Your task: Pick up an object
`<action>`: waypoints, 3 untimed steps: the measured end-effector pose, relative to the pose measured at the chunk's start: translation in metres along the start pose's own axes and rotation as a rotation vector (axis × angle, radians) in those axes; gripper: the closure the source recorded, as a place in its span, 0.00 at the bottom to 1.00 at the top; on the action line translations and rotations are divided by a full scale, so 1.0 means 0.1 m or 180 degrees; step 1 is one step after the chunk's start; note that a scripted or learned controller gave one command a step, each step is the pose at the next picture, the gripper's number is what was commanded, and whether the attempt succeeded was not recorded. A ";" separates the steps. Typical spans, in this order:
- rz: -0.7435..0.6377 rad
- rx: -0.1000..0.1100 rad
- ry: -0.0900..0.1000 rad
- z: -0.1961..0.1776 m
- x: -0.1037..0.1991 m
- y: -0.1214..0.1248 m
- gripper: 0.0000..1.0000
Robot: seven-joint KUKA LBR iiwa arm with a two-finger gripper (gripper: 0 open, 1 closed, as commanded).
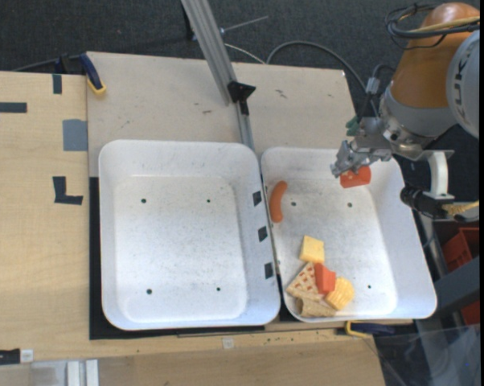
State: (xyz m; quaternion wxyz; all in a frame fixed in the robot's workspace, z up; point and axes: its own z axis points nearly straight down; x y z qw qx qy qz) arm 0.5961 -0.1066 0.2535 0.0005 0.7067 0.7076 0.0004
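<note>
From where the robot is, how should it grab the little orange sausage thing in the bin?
Probably from straight above, pinching the orange sausage across its narrow middle. It lies flat and alone on the right bin floor, its length running up and down the view, so the fingers should close from its left and right. The bin's left wall sits close beside it, so the left finger has little room.

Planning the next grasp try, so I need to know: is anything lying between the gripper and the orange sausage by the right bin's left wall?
Nothing visible does. The gripper hangs at a red block near the right bin's far edge; bare bin floor separates it from the orange sausage.
</note>
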 end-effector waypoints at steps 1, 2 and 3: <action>-0.0016 0.0015 0.0006 0.13 0.57 -0.05 1.00; -0.0018 0.0007 0.0006 0.09 1.07 0.03 1.00; -0.0021 0.0010 0.0007 0.04 1.64 0.00 1.00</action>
